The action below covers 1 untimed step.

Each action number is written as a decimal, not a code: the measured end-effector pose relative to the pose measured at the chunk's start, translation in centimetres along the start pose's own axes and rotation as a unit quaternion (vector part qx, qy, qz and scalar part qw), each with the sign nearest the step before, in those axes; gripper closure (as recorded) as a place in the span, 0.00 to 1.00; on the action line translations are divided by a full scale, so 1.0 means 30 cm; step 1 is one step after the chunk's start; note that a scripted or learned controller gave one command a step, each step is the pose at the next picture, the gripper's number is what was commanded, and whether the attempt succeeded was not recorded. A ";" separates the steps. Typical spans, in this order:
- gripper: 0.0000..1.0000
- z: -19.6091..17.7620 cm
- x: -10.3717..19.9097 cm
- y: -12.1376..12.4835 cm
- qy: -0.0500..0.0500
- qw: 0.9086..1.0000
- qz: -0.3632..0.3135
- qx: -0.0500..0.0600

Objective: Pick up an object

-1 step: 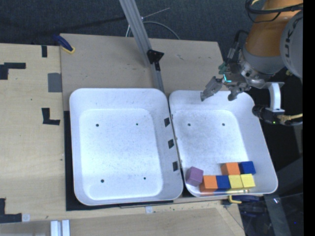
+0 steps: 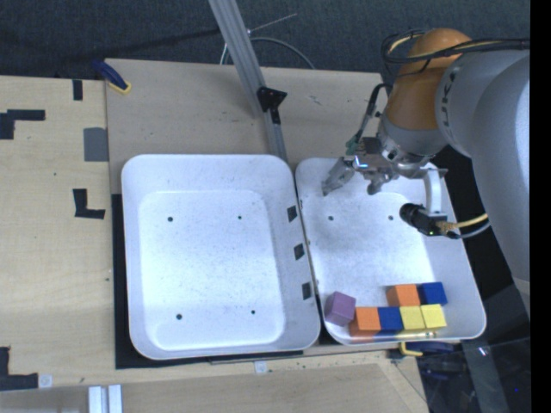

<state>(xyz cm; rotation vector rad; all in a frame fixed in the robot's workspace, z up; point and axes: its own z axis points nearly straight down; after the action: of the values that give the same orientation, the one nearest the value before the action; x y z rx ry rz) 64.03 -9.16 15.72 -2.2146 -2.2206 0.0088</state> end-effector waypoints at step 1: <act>0.00 -0.120 0.077 -0.153 0.001 1.000 0.000 -0.003</act>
<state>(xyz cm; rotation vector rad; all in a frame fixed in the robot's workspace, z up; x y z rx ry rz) 59.46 -6.86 19.36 -2.2171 -2.2227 -0.0004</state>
